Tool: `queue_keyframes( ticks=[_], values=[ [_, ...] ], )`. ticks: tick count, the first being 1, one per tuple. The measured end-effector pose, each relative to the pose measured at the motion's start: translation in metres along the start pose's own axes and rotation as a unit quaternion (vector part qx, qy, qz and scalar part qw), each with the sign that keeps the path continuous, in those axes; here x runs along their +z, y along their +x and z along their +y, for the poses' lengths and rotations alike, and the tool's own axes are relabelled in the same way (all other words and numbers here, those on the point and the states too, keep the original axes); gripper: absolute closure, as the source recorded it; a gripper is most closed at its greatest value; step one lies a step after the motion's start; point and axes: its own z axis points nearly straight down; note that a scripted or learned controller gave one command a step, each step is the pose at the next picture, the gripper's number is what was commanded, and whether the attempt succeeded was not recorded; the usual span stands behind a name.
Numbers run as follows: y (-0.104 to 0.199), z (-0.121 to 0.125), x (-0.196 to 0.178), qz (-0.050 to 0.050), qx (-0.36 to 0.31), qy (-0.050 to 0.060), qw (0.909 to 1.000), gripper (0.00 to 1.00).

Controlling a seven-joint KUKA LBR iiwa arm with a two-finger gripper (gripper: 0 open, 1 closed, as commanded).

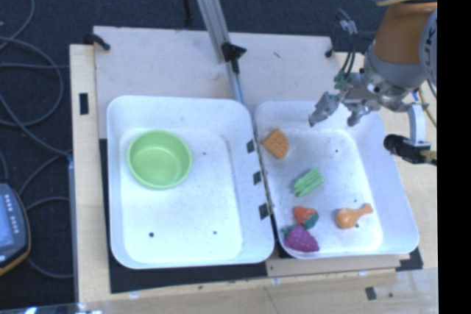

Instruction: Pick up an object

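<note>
My pincer (340, 109) hangs spread and empty over the right white bin's (383, 158) far edge, so nothing is picked yet, the small orange waffle-textured block (276, 143) lying nearest

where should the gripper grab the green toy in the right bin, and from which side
Grip the green toy across its narrow width at mid-length, coming straight down from above. It lies flat and elongated on a diagonal near the middle of the right bin, apart from its neighbours, so the gripper would probably need its fingers turned crosswise to that long axis.
</note>
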Motion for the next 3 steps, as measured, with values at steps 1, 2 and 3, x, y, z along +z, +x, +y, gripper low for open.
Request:
queue_keyframes(
  ticks=[1, 2, 3],
  values=[
    [0.0, 0.0, 0.0, 0.0, 0.0, 0.0, 1.0, 0.0],
    [-0.001, 0.001, 0.042, -0.001, 0.001, 0.003, 1.0, 0.0],
    [-0.006, -0.009, 0.091, -0.001, 0.002, 0.003, 1.0, 0.0]
  ],
)
